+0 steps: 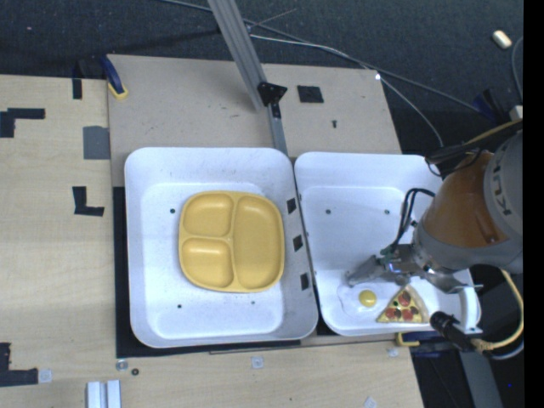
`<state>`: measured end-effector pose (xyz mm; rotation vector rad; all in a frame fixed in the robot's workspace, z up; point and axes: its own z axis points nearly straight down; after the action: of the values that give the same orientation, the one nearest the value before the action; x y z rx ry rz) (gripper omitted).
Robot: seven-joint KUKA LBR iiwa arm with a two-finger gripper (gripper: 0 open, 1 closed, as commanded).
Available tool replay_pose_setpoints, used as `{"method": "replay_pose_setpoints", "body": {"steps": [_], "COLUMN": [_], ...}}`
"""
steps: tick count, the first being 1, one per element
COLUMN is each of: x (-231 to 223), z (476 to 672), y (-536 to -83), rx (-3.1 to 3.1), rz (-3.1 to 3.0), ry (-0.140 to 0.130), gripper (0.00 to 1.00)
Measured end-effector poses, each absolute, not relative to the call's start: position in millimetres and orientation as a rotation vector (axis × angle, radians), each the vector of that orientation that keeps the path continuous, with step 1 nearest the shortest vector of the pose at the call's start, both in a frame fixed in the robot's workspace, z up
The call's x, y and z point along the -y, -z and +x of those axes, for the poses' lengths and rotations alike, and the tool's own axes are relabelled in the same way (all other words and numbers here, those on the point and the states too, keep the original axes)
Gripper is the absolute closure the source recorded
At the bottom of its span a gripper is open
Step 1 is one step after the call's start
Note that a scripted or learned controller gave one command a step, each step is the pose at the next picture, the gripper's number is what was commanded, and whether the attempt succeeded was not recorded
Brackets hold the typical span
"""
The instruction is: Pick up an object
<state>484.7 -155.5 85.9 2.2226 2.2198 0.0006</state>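
In the right bin (357, 185) a toy fried egg (365, 297), white with a yellow yolk, lies near the front wall. A toy pizza slice (404, 307) lies just to its right in the front right corner. My gripper (364, 273) is low in this bin, right behind the egg and left of the pizza slice, pointing left from the grey and orange wrist (455, 215). Nothing is visibly held in it. Whether it touches the egg is unclear.
The left bin (153, 313) holds a yellow three-compartment plate (231, 240) at its middle. A metal pole (246, 49) rises behind the bins. Cables run across the dark floor at the back. The back half of the right bin shows bare white floor.
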Motion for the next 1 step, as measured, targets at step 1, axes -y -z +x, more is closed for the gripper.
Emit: {"method": "replay_pose_setpoints", "body": {"steps": [1], "x": [154.8], "z": [487.9], "y": [-100.0], "rx": [-2.217], "rz": [2.215], "ry": [-0.011], "gripper": [1.0]}}
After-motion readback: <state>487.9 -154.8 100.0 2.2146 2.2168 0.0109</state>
